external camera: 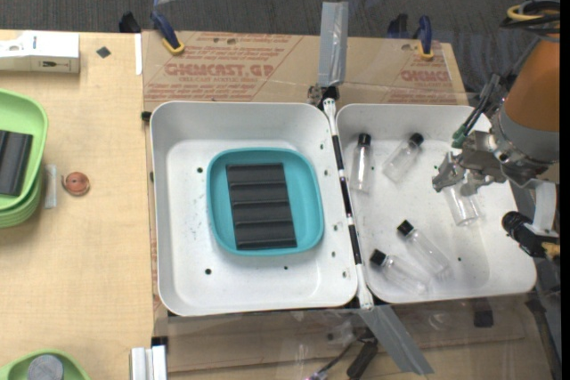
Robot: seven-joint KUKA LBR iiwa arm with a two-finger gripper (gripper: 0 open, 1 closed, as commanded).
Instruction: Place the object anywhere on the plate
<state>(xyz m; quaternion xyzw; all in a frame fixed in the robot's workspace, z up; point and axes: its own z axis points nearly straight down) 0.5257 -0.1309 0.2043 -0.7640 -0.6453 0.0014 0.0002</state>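
A teal plate (308, 207) with a black ridged insert lies in the left white bin (178, 191). Several clear vials with black caps lie scattered in the right bin (508, 276): one (362, 161) near the divider, one (403, 157) beside it, and two (422, 248) (392, 272) toward the front. Another clear vial (464, 208) lies at the right side of that bin. My gripper (456, 180) hangs over the right bin, just above that vial's far end. Whether it touches the vial I cannot tell.
Cardboard (232, 67) lies behind the bins, held by clamps. On the wooden bench to the left stand a green tray (27, 125), a white box (40, 52) and a small copper disc (77, 183). A ridge (343, 191) divides the two bins.
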